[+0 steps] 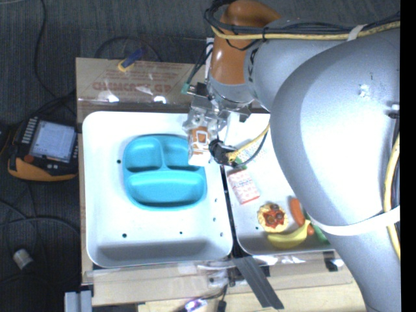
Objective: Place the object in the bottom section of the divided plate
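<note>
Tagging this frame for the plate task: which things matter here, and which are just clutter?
Job:
blue divided plate in the left bin
gripper
small orange-and-white item at the gripper tip, over the plate's right edge; grasp unclear

Lying about, right bin:
banana
pizza slice toy
carrot
red-and-white card

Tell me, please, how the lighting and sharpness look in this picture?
Camera view: even, soft light; the white bin is bright but not blown out; the blue divided plate is fairly sharp; the gripper looks slightly blurred; the grey arm looms large and soft.
</note>
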